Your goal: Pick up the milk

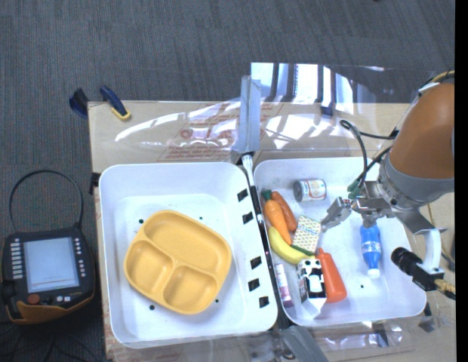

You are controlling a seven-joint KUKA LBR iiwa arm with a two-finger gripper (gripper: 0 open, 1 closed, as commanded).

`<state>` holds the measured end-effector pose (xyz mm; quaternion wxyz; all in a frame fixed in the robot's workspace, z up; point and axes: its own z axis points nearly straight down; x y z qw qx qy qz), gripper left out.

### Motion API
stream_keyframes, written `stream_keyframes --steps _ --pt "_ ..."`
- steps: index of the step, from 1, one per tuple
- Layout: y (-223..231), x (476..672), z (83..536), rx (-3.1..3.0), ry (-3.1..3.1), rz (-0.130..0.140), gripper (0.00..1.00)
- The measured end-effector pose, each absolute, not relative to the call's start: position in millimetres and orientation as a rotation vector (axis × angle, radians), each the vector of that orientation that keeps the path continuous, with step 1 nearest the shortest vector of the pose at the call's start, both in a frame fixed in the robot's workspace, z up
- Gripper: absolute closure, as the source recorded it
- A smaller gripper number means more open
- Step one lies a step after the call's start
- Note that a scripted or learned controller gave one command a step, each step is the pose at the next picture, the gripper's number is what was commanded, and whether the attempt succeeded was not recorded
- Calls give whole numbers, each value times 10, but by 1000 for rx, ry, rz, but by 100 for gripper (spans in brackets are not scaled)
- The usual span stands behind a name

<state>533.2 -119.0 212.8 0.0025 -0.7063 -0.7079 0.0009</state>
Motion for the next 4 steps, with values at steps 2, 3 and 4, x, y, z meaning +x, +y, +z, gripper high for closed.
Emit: stream_keyframes --steps 2,3,4 --pt "-974 5077 957 -2109 -2323 -1 100" --pt "-974 5077 958 -2110 -2323 -1 0" --pt "-1146 6080 871 -2176 -2263 2 0"
